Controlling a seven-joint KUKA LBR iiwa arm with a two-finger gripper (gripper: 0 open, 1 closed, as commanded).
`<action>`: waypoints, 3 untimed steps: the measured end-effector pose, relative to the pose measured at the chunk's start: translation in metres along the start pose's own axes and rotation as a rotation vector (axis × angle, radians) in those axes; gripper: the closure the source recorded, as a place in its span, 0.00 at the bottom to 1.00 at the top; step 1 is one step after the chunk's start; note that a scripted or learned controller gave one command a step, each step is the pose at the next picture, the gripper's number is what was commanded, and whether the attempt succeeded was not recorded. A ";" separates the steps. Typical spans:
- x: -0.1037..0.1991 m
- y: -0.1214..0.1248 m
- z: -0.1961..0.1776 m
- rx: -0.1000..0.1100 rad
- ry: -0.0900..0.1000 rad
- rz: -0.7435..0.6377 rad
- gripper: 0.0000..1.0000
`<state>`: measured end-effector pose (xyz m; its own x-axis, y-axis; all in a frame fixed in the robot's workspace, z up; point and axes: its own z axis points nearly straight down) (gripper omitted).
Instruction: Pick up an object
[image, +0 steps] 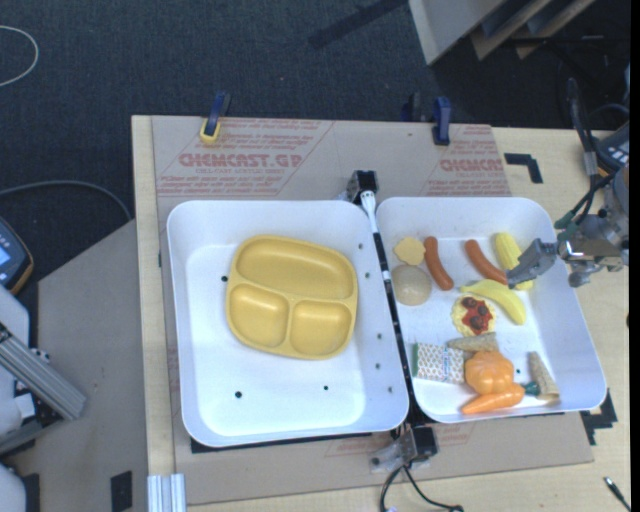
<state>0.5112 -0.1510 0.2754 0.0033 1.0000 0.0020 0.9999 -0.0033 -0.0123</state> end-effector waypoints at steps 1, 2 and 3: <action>0.000 0.002 -0.007 -0.013 -0.002 -0.003 0.00; -0.001 0.006 0.056 -0.006 0.000 -0.003 0.00; -0.002 0.006 0.098 -0.008 0.000 -0.003 0.00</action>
